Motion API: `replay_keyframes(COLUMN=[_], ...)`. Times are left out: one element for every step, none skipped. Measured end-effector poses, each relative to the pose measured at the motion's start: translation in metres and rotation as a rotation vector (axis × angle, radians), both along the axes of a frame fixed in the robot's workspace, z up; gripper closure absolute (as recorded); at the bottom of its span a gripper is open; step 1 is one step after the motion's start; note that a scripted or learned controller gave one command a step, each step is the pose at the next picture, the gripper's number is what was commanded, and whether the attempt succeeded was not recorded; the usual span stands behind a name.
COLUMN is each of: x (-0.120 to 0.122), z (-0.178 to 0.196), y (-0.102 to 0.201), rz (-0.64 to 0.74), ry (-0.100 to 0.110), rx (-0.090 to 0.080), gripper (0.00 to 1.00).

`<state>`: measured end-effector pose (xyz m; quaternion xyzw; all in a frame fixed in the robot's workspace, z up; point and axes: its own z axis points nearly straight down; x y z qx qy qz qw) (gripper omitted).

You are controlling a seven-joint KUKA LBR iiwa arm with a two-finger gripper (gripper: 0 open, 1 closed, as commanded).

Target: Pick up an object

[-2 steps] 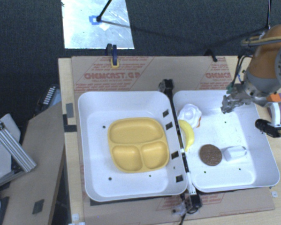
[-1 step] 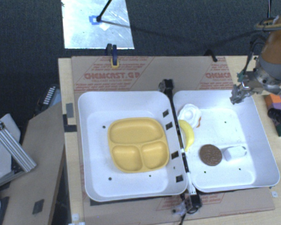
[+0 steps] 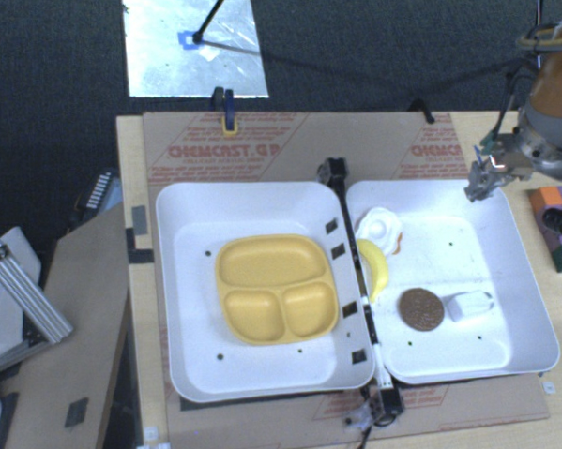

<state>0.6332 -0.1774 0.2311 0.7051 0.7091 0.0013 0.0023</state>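
Yellow divided plate point(image 3: 270, 290) sits in the left bin point(image 3: 185, 271). Right bin point(image 3: 512, 338) holds a banana point(image 3: 377, 265), brown cookie point(image 3: 422, 309) and white cup point(image 3: 468, 304). Whether the jaws point(image 3: 485, 175) are wide or closed, I cannot tell

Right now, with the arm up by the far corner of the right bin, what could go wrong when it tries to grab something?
1. The yellow banana lies tight against the divider between the bins, beside the white fried-egg toy; fingers may hit the wall or nudge the egg.
2. The flat brown round cookie sits low and close to a small white cup, so a grasp may slip or catch both.
3. The gripper is near the right white bin's rim and could clip it descending.
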Motion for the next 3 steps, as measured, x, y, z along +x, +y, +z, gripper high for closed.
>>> replay_keyframes(x=[-0.010, -0.013, -0.015], z=[-0.005, -0.011, 0.000], y=[0.056, 0.116, 0.167], rz=[0.002, 0.001, 0.003], ry=[0.005, 0.005, 0.003], rx=[0.002, 0.002, 0.003], gripper=[1.00, 1.00, 1.00])
